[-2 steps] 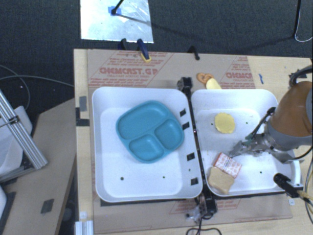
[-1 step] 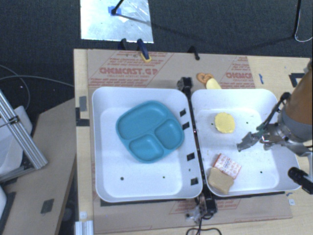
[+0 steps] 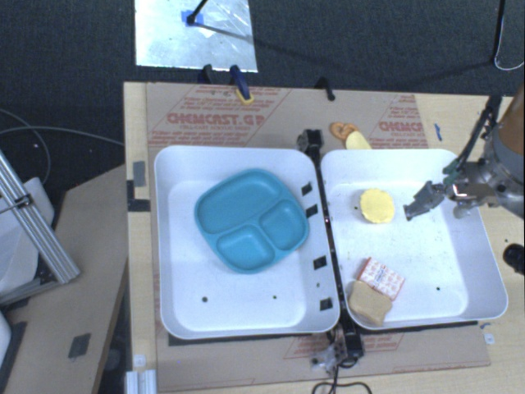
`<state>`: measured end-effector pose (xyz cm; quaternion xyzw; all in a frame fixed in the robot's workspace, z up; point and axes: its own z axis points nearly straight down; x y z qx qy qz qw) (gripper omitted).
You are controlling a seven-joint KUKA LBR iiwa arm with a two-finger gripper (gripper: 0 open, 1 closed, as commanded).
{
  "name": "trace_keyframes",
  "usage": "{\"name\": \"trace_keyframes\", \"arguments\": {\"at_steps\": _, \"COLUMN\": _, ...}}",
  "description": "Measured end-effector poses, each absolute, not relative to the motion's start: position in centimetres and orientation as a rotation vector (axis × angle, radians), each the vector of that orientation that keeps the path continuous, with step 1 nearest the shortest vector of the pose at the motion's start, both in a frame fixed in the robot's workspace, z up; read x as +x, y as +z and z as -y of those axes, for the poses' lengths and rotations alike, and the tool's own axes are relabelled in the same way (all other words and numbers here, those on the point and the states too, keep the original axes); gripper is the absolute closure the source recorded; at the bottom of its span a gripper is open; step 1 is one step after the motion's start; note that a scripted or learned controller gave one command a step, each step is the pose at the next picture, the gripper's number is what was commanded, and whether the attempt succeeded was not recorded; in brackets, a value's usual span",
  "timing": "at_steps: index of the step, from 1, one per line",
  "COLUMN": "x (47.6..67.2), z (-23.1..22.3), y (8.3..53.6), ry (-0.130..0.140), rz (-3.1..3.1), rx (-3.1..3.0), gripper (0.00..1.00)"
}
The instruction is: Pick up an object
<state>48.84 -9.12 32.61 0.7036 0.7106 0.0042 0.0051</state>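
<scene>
The right bin [image 3: 459, 245] holds a round yellow piece [image 3: 377, 206] near its back left. A red-and-white patterned packet [image 3: 382, 277] and a tan block [image 3: 369, 304] lie at its front left corner, touching each other. My gripper [image 3: 443, 206] hangs over the right bin's back right part, to the right of the yellow piece and apart from it. Its dark fingers [image 3: 422, 200] are spread open with nothing between them.
A blue divided plate [image 3: 251, 220] lies in the left bin [image 3: 180, 302]. Behind the bins, on the cardboard, sit a small yellow item [image 3: 358, 141] and an orange one [image 3: 341, 129]. A blue-and-yellow clamp [image 3: 240, 84] and a shiny sheet [image 3: 195, 23] lie further back.
</scene>
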Motion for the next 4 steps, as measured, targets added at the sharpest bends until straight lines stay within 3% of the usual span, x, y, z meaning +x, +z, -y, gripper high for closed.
{"name": "trace_keyframes", "arguments": {"at_steps": 1, "x": 48.7, "z": 4.0, "y": 39.4, "ry": 0.006, "rz": -2.226, "rx": 2.211, "gripper": 0.00}}
{"name": "trace_keyframes", "arguments": {"at_steps": 2, "x": 48.7, "z": -0.6, "y": 36.6, "ry": 0.004, "rz": -2.226, "rx": 2.214, "gripper": 0.00}}
{"name": "trace_keyframes", "arguments": {"at_steps": 3, "x": 48.8, "z": -0.6, "y": 37.7, "ry": 0.007, "rz": -2.229, "rx": 2.208, "gripper": 1.00}}
{"name": "trace_keyframes", "arguments": {"at_steps": 4, "x": 48.7, "z": -6.6, "y": 40.6, "ry": 0.006, "rz": -2.228, "rx": 2.212, "gripper": 1.00}}
